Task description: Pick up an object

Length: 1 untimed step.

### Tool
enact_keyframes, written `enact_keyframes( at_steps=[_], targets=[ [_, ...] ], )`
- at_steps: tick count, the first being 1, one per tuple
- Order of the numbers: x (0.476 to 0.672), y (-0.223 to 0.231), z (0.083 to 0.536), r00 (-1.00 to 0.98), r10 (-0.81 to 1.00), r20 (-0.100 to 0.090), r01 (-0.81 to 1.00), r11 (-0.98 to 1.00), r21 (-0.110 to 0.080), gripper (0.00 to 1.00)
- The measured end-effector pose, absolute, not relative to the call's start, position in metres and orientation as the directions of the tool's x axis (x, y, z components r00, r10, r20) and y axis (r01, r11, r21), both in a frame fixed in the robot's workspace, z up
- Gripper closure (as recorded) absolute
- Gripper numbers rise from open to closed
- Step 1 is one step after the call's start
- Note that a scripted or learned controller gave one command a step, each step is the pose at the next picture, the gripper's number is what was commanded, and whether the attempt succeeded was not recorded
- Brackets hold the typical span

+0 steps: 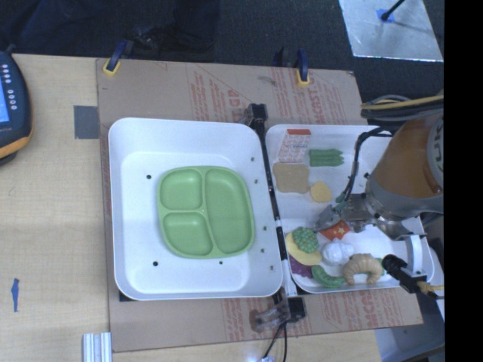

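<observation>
Toy food fills the near part of the right bin (296,132), and the end effector (337,216) hangs low among it, its dark fingers pointing left. Whether those fingers are spread or closed cannot be told from this angle; no item is seen between them. Just beneath sits a small red piece (335,231), with a white round piece (333,253) touching it below. A croissant (362,266) lies at the bin's near edge, beside a green pod (326,277). Left of these are a green bumpy ball (306,240) on a yellow and purple piece. Farther back lie a yellow chip (321,192), a tan slice (292,177), green beans (326,157) and a card (295,146). The left bin (128,202) holds a green divided plate (205,212). Both bins rest on cardboard on the desk (45,225).
</observation>
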<state>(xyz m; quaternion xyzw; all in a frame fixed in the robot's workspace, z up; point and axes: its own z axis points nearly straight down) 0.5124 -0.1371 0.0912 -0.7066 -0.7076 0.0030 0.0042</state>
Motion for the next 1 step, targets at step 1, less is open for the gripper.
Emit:
enact_keyframes(
  at_steps=[1],
  targets=[
    [0.5159, -0.1374, 0.1019, -0.005, 1.000, 0.000, 1.000, 0.005, -0.006, 1.00]
  ],
)
